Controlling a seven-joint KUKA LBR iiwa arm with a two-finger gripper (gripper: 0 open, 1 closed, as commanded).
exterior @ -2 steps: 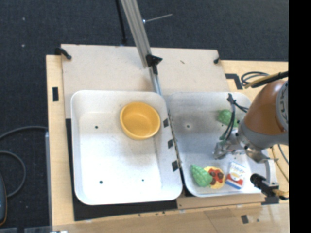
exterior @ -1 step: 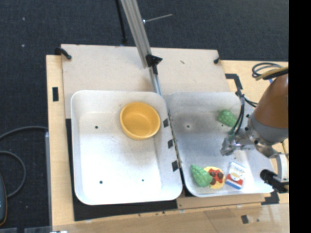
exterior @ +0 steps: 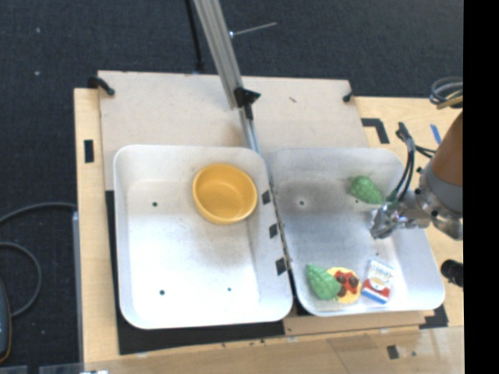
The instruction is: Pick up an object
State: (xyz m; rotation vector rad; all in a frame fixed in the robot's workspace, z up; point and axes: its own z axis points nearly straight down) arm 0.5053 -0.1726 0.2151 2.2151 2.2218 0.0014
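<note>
now your metal two-finger gripper hangs low by the right bin's right wall; whether it is open, you cannot tell. the lumpy green soft toy lies just up-left of it, toward the far edge, long axis slanting down-right.

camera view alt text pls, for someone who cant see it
A grey robot arm reaches in from the right, its gripper low over the right white bin, just below a green object. Near that bin's front edge lie another green object, a yellow and red item and a small white packet. The left bin holds a yellow bowl.
</note>
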